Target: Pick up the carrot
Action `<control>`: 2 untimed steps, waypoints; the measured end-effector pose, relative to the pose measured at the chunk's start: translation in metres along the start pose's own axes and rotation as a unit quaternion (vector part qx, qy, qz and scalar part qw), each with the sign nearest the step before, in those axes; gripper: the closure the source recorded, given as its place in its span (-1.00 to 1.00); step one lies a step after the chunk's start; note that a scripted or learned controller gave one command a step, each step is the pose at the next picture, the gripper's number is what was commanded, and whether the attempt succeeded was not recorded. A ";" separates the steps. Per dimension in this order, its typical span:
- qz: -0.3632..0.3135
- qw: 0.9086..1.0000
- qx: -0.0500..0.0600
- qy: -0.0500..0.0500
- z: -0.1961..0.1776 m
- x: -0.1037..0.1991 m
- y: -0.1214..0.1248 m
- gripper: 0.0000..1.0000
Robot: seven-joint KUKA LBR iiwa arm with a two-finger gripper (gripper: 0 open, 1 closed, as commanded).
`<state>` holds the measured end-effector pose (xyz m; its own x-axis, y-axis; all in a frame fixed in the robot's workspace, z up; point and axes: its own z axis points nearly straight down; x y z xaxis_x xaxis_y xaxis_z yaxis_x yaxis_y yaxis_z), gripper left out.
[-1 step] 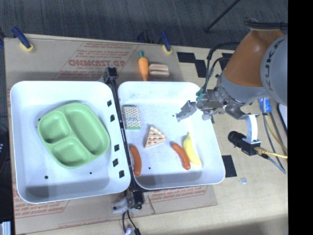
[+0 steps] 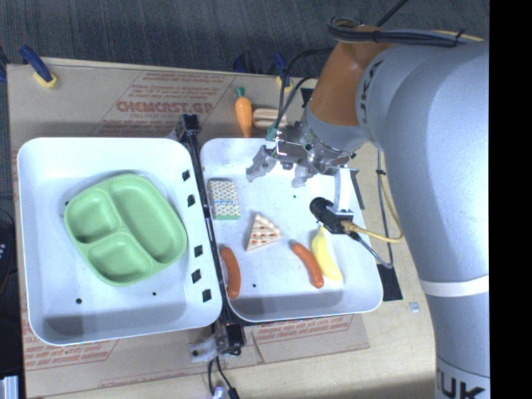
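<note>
The carrot (image 2: 243, 114), small and orange with a green top, lies on the cardboard just beyond the far rim of the right bin (image 2: 366, 293). My gripper (image 2: 280, 166) hangs over the far part of that bin, a little nearer and to the right of the carrot. Its two fingers stand apart, open, with nothing between them. The carrot is not touched by the gripper.
In the right bin lie a checkered block (image 2: 223, 199), a pizza slice (image 2: 263, 233), two sausages (image 2: 230, 271) (image 2: 307, 264) and a banana (image 2: 326, 254). A green divided plate (image 2: 125, 227) sits in the left bin (image 2: 33, 223). A black divider clip (image 2: 189, 127) stands near the carrot.
</note>
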<state>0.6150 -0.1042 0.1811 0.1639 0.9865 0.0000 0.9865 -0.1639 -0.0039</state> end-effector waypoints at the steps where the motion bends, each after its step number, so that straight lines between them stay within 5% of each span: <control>1: 0.080 0.997 -0.001 0.000 -0.003 -0.053 0.048 -1.00; 2: 0.153 0.988 0.001 0.000 0.090 -0.079 0.055 -1.00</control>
<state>0.6557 -0.1914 0.0906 0.4552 0.8904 -0.0013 0.8904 -0.4552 -0.0064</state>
